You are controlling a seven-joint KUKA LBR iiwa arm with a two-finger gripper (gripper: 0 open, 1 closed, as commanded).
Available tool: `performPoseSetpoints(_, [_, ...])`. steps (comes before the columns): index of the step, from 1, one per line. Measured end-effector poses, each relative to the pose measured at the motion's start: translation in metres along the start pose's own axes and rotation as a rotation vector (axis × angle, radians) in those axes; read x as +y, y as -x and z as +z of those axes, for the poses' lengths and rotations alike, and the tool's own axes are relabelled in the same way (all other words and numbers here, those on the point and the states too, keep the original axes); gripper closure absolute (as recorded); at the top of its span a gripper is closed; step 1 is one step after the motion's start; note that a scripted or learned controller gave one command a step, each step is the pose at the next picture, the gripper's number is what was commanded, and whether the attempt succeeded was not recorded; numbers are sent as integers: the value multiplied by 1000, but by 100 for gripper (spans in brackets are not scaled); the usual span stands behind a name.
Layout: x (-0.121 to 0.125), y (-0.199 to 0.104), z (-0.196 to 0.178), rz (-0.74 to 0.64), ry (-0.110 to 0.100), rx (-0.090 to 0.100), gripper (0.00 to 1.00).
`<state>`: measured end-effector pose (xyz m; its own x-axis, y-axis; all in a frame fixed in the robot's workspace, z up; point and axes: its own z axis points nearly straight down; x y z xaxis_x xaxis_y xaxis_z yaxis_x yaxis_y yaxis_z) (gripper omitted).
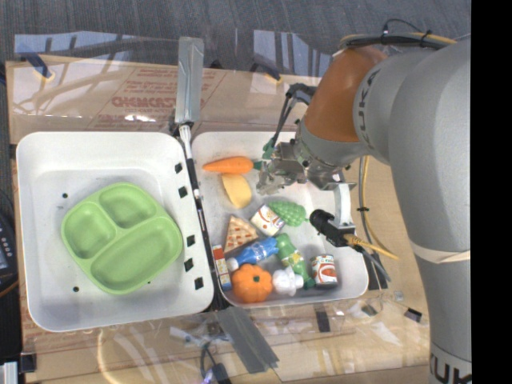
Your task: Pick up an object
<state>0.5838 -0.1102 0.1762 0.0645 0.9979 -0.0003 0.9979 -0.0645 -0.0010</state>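
The carrot lies at the top of the right bin, with its green end pointing at the hand. It is the toy nearest the hand, so it looks like the one to be picked, but that is only a guess. The hand hangs low just beside the carrot's green end, and nothing sits between its tips. I cannot tell if the hand is open or closed, because it is small and dark here. So the job is not done yet: no toy is lifted, and the grab and the lift are both left to do. Just below the carrot is a yellow wedge. Lower down are a green corn, a pizza slice, a blue bottle, a pumpkin and a small can, all packed close together. The left bin holds a green plate with three parts. Both bins sit side by side on the worktop.
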Motion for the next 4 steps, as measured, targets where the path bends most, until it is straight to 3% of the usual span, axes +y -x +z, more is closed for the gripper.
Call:
performPoseSetpoints(1, [-1, 0, 1, 0, -2, 0, 0])
performPoseSetpoints(2, [25, -61, -16, 48, -2, 1, 0])
performPoseSetpoints(3, [-18, -15, 49, 77, -6, -1, 0])
performPoseSetpoints(4, [-69, 42, 1, 179, -3, 1, 0])
